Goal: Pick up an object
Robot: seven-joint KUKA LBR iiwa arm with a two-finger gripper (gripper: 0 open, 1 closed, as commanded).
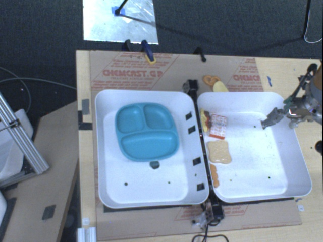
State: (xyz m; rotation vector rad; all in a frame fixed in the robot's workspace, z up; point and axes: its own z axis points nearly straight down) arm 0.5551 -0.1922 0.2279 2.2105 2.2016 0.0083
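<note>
**A:** Where does the arm stand, and what is there to pick?

**B:** The gripper [270, 119] hangs over the right side of the right bin [298, 170], well apart from the things, which all lie against that bin's left wall. The jaws hold nothing; whether they stand wide or narrow I cannot tell, for at this slant they read as one grey shape.

**A:** So how should the reach be done?

**B:** It should carry left across the bare bin floor and settle on one thing alone. I judge the slice of bread [219, 152] the best choice: it lies flat, with open floor on its right. The trouble is that it is thin, so the jaws must come down low and straddle it across the narrow way. The red-and-white packet [218, 126] just above it is near the divider between the bins, and a jaw on that side might strike the wall.

**A:** Count them for me.

**B:** Two white bins. In the left bin [108, 185], one blue divided plate [147, 131] and one small dark piece [155, 165] just below it. In the right bin, one bread slice, one packet, one yellowish thing [204, 117] beside the packet, and one small orange piece [215, 176] below the bread. On the counter [237, 69] behind the bins, one pretzel-like piece [211, 79] and one pale yellow thing [220, 87].
</note>
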